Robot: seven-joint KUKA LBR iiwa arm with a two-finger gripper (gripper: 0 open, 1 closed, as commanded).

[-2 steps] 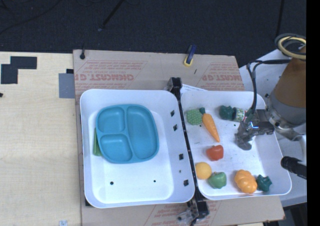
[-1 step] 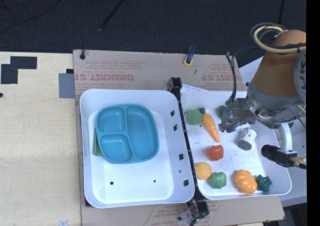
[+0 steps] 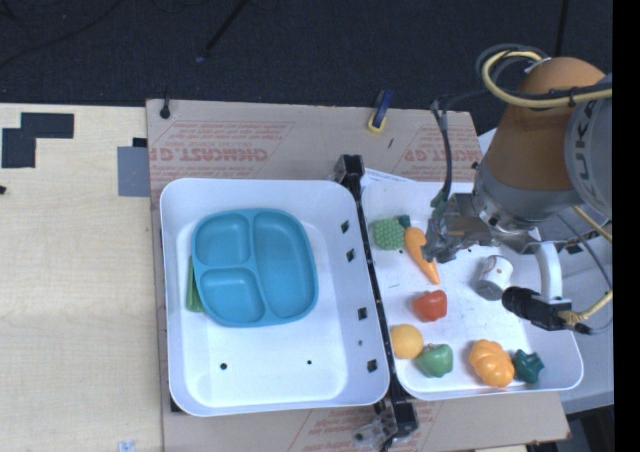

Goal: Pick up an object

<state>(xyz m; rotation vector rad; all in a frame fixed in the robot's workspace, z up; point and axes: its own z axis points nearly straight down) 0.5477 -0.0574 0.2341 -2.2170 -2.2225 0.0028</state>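
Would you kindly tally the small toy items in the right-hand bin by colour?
Green: 3, the bumpy one, a round one and a dark one
Orange: 2, the carrot and a lumpy one
Red: 1
Yellow: 1
Total: 7

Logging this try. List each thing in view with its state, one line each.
hand: low over the right bin, at the carrot
carrot: lying slantwise, by the hand
blue plate: flat, right way up, left bin
red pepper: resting loose
green pepper: resting loose
orange pepper: resting loose
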